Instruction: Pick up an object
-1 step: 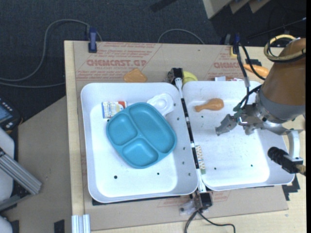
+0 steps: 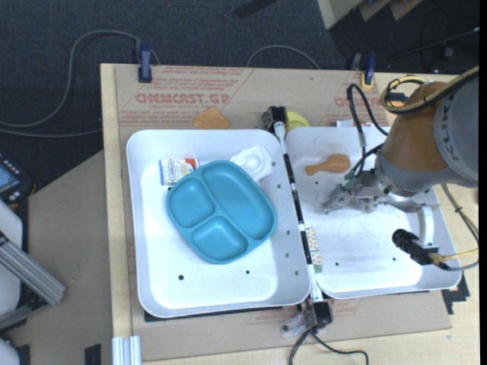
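Tan wooden spoon (image 2: 329,163) lies just beyond the pincer (image 2: 338,198), whose fingers' state I cannot tell.

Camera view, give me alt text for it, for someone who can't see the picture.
A grey and orange robot arm reaches from the right into the right white bin, its hand low near a small tan wooden spoon-shaped piece. The left white bin holds a blue divided plate, a small carton and a white piece.
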You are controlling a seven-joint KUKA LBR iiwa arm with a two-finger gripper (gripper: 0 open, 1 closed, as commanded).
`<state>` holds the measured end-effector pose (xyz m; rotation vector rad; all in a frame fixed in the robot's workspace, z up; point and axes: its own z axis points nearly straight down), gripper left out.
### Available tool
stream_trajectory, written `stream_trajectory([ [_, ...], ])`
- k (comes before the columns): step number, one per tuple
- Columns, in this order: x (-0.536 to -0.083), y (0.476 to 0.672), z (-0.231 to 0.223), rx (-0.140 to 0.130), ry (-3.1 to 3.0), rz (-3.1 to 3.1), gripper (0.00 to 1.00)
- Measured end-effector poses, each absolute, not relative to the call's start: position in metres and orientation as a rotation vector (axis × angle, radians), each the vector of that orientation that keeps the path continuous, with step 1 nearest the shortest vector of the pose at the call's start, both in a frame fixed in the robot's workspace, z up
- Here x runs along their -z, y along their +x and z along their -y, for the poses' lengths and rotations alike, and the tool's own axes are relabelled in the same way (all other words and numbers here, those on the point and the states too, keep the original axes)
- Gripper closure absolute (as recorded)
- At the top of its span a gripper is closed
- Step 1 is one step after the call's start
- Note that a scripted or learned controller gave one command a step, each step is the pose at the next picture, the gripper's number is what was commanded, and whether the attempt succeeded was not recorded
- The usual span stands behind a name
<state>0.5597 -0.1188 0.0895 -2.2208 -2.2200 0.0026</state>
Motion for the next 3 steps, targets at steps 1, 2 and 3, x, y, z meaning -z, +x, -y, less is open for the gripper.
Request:
stream_trajectory([
  [1, -0.085, 0.631, 0.102, 0.006, -2.219, 2.231, 0.00],
  [2, -0.082, 0.662, 0.105, -0.030, -2.199, 2.215, 0.00],
  [3, -0.092, 0.663, 0.105, -0.021, -2.211, 2.217, 1.00],
])
